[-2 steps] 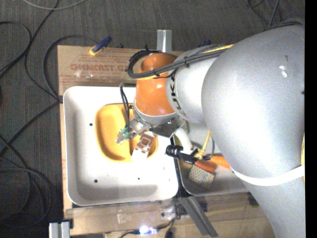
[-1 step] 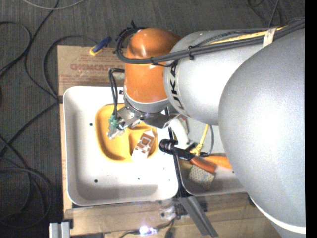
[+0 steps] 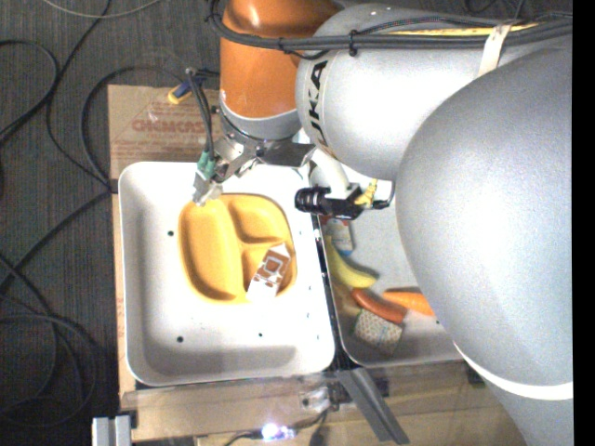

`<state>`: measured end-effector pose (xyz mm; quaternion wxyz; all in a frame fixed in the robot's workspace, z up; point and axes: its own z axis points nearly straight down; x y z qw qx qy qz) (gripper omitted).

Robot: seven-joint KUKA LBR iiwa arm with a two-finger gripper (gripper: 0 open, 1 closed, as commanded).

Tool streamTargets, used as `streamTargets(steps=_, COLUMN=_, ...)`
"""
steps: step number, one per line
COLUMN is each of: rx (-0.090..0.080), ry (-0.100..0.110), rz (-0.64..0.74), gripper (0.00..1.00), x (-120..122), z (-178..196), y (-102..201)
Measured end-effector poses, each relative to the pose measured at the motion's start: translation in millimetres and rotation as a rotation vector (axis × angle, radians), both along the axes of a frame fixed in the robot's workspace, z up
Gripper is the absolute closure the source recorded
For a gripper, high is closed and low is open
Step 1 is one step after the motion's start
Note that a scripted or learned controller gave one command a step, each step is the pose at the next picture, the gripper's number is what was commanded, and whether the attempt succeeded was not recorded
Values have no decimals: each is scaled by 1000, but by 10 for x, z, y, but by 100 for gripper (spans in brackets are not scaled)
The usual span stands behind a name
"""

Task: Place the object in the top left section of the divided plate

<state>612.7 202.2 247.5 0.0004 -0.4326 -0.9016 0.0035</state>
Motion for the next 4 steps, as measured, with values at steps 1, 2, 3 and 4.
streamTargets(steps=1, rx=4, ry=-14, rz=-31, gripper=100, x=-45, z=-1332, y=67)
streamTargets(steps=2, rx=11, ry=-22, rz=-90, gripper=100, x=-245, z=-1562, y=-186)
streamTargets(steps=3, rx=10, ry=-14, rz=55, gripper=100, x=-1173, z=-1294, y=-720)
streamTargets(steps=4, rx=5, ry=1, rz=248, gripper=100, x=-1178, z=-670, y=-1041)
